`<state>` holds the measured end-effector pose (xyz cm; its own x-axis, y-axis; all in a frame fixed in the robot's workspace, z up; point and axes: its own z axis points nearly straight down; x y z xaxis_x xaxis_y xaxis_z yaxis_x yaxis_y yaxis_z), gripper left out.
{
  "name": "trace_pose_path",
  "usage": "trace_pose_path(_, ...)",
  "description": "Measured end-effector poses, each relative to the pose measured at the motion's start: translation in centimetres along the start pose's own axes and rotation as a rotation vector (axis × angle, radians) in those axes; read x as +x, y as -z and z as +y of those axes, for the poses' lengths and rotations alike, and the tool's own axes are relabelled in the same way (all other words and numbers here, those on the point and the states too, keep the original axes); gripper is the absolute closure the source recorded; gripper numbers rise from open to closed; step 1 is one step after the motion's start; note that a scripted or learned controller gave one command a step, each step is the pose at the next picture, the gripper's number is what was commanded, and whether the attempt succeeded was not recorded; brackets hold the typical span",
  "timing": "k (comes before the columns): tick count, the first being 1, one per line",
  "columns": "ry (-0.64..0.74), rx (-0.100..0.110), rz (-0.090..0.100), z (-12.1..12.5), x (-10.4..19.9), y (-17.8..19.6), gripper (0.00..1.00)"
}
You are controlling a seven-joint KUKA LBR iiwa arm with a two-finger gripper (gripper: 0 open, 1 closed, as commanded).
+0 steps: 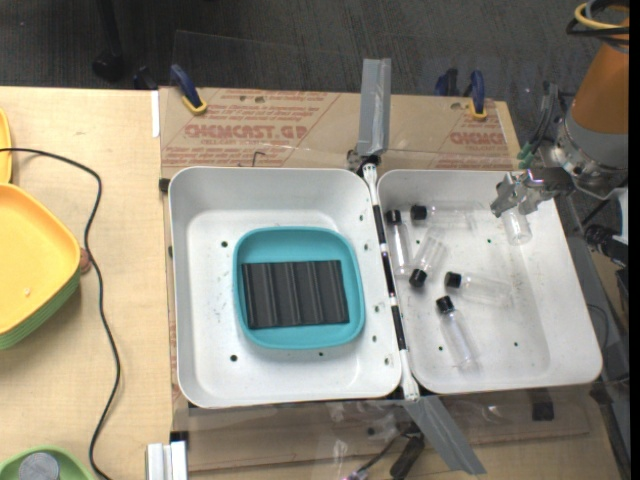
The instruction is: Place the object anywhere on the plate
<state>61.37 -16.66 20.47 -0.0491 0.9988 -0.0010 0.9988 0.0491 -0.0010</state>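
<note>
A teal plate (298,290) with a dark ridged insert lies in the middle of the left bin (200,268). Several clear vials with black caps are scattered in the right bin (540,358), among them one (457,333) near the front and one (428,259) at the middle left. My gripper (513,200) hangs over the right bin's far right corner, far from the plate. A clear vial-like shape (516,229) shows just below it; I cannot make out whether it is held or lying on the bin floor.
A cardboard sheet (330,128) with clamps lies behind the bins. Yellow dishes (30,268) and a black cable (100,268) are on the wooden table to the left. A grey divider (375,108) stands between the bins at the back.
</note>
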Motion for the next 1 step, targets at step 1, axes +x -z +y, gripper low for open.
trace_pose_path(1,0.0,0.0,0.0,0.0,0.0,0.0,0.0)
